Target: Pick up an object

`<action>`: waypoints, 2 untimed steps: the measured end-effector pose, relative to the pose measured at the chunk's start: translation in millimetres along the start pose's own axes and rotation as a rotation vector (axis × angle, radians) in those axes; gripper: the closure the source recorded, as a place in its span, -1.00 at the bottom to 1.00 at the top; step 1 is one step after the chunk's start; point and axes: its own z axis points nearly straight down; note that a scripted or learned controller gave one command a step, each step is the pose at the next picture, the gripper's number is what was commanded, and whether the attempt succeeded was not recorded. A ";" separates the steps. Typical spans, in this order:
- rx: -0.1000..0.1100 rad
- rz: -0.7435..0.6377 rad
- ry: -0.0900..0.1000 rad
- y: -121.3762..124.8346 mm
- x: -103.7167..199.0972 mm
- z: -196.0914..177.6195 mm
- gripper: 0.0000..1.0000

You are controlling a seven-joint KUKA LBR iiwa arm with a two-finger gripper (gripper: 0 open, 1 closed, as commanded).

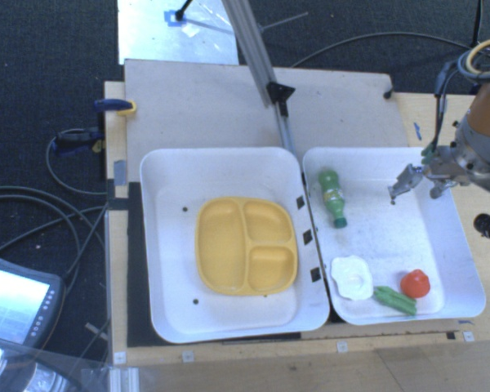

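Observation:
The right bin (389, 237) holds a green bottle (332, 197) lying near its left wall. A white flat piece (352, 277), a green pod-shaped item (394, 300) and a red tomato-like ball (415, 283) lie along its front. My gripper (417, 189) hangs over the upper right part of this bin, well to the right of the bottle and above the red ball. Its fingers look open, with nothing between them.
A yellow divided plate (247, 245) lies in the left bin (170, 219). A slanted metal pole (261, 55) crosses the bench behind the bins. Cables and a handheld screen (12, 296) lie on the floor to the left.

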 end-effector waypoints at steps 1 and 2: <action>0.000 0.000 0.000 0.0 0.1 0.0 -1.00; 0.003 0.005 -0.001 -1.0 -0.9 41.5 -1.00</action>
